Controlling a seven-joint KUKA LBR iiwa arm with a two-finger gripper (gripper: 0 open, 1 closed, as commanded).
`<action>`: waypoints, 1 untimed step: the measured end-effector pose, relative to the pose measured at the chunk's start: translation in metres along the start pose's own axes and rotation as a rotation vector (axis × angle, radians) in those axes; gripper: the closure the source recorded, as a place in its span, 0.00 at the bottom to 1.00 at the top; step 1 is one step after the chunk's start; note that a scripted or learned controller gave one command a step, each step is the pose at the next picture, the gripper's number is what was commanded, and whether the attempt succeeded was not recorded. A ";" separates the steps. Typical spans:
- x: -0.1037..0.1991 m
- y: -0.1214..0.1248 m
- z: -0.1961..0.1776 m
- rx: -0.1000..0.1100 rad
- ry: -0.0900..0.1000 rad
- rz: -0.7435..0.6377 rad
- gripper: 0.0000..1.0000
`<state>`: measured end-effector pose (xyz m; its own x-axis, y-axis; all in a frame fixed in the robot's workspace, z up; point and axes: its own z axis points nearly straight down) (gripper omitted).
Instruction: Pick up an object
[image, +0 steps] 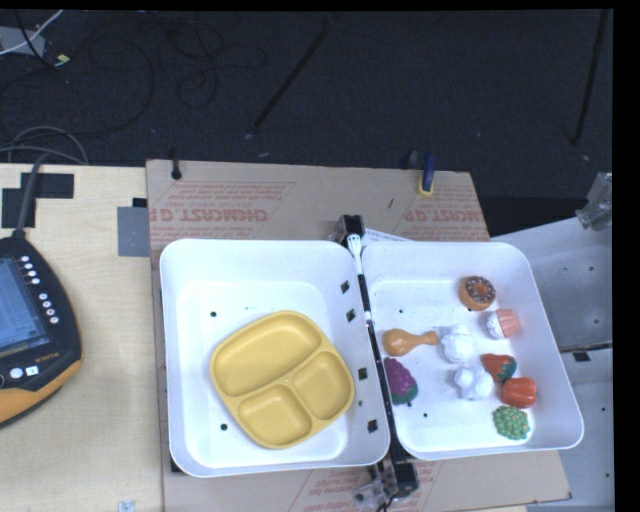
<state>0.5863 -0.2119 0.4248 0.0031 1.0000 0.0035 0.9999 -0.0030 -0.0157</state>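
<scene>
From the camera view above the bench, the two shallow white plastic bins sit edge to edge on a sheet of brown cardboard (300, 200). That keeps both within reach of an arm coming from the right.

The left bin (190, 270) bears a yellow moulded plastic tray with three compartments (282, 378), lying flat and slightly skewed.

The right bin (545, 300) holds the small toy foods, any of which would serve the task:
- a brown drumstick (408, 342), lying on its side near the middle;
- a purple and green piece (400, 381), just below the drumstick and close to the divider;
- a round sprinkled doughnut (478, 292), apart near the far wall;
- a green knobbly broccoli-like piece (512, 424), near the front corner;
- a red rounded piece (518, 391), just above the broccoli-like piece.

Two white lumps (too small to identify) lie between these. The toys are loosely scattered, probably so that a grasp meets one at a time. The doughnut and drumstick look least crowded.

Whether the claw is open or closed cannot be told. Nothing has been lifted yet.
</scene>
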 end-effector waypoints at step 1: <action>0.001 0.060 0.140 0.001 0.002 -0.008 1.00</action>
<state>0.6440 -0.2103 0.2839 -0.0053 1.0000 0.0055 0.9999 0.0053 -0.0163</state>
